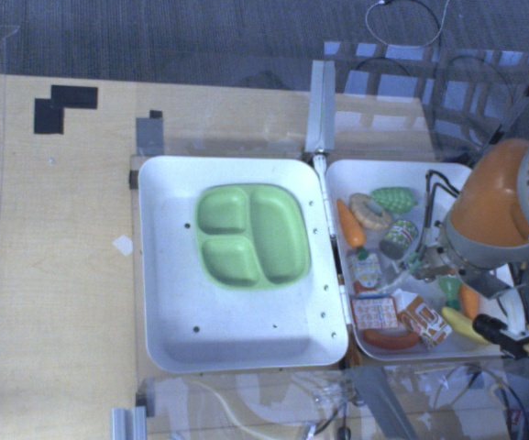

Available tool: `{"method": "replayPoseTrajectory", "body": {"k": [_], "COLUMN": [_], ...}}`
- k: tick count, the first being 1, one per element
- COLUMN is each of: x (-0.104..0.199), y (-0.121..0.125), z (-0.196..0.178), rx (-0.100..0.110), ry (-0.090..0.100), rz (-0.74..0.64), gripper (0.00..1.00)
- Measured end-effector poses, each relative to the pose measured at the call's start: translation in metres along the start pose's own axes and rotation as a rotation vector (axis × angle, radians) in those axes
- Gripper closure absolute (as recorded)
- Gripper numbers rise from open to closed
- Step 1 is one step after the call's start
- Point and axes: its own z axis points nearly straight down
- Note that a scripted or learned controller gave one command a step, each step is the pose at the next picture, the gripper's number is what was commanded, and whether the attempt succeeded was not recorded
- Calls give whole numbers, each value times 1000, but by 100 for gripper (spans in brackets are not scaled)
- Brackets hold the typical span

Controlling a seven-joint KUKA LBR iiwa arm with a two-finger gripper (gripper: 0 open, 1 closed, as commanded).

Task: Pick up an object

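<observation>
**Toy food heaped in the right bin, arm low over it**

Toy food and small packets fill the right bin, and none of them sits visibly between the gripper's fingers. Along the bin's left side lies an orange carrot, with a tan ring-shaped pastry just beside it and a green knobbly piece towards the far wall. A small can with a green and white label stands near the middle; its writing is too small to read. Below it lies a little packet, then a flat red and white card whose print is also unreadable, a brown and white box tilted beside it, and a red sausage shape against the near wall. A yellow banana lies at the right, next to a green and orange piece.

The gripper hangs low over the middle of this bin, close to the can; whether it is open or closed cannot be told from here. Above it bulges the arm's orange band.

The left bin holds a green divided tray with three compartments.
</observation>
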Motion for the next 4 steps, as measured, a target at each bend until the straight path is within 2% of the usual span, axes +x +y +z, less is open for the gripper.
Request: {"method": "replayPoseTrajectory", "body": {"k": [1, 2, 3, 4], "x": [-27, -27, -13, 40], "y": [113, 115, 56, 89], "z": [10, -1, 10, -145], "rx": [27, 20, -26, 3], "ry": [14, 6, -16, 3], "rz": [-216, -224, -241, -255], "gripper": [0, 100, 100, 100]}}
